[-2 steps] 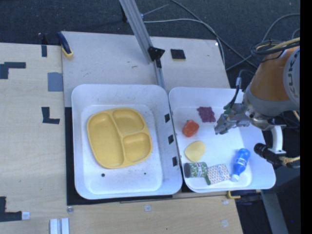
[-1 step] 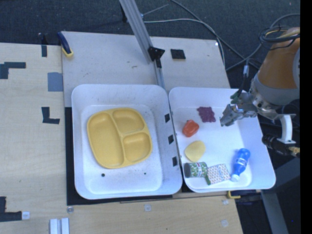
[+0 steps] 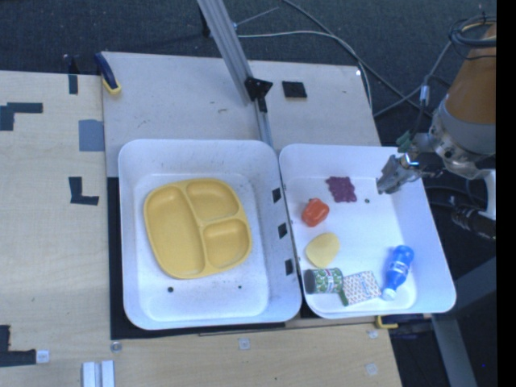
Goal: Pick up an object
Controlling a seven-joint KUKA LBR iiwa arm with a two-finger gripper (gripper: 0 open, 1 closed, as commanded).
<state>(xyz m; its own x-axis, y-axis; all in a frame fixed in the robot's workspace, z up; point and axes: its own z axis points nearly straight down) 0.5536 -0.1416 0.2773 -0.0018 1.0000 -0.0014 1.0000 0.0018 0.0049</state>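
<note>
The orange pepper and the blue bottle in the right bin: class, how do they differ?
The orange pepper is small and rounded; the blue bottle is longer and slender. The pepper lies near the bin's left wall, the bottle near its right. The pepper is orange all over; the bottle has a white cap end. Both lie loose in the right bin.

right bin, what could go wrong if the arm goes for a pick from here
The pincer hangs over the right bin's upper right edge, so a straight descent might strike the rim. The green can, patterned packet and blue bottle crowd the lower wall, so a grasp there could catch two or slip.
</note>
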